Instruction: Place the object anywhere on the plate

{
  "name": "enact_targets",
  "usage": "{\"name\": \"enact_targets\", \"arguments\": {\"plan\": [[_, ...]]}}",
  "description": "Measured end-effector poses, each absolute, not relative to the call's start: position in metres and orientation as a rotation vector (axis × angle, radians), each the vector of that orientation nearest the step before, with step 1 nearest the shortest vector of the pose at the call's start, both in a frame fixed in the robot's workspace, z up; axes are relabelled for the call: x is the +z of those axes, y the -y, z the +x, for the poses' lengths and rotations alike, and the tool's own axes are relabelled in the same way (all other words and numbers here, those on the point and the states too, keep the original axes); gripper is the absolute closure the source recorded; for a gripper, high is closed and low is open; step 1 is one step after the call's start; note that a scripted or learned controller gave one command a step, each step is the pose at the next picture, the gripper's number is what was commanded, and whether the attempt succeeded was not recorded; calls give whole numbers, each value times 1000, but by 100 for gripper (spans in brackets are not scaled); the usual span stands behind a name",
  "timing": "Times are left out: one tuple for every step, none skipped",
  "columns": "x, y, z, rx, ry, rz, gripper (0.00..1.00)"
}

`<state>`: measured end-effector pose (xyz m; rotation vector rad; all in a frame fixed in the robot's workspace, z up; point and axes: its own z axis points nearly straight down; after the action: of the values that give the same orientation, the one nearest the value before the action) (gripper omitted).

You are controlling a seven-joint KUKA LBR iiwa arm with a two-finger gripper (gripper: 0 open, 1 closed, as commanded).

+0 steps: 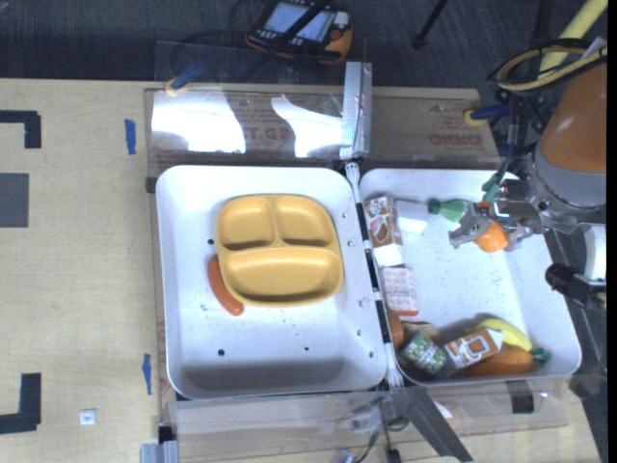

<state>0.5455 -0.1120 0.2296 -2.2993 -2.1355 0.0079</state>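
Note:
A yellow plate (279, 250) with three compartments lies in the left bin (183, 336). My gripper (490, 231) hangs over the upper right part of the right bin (549, 302). A small round orange object (493, 240) sits between its fingers, and the gripper is shut on it. The gripper and the orange object are far to the right of the plate, across the wall between the bins.
An orange sausage-shaped piece (223, 288) lies against the plate's left edge. In the right bin are a green item (446, 206), two snack packets (384, 222) (399, 290), and at the front a banana (508, 334), a carrot (506, 361) and a brown carton (469, 347).

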Motion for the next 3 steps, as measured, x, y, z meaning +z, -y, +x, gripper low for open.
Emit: {"name": "enact_targets", "arguments": {"plan": [[328, 119, 594, 5, 2267, -2172, 100], [357, -18, 629, 4, 2264, -2178, 100], [364, -19, 630, 8, 2267, -2176, 100]]}}
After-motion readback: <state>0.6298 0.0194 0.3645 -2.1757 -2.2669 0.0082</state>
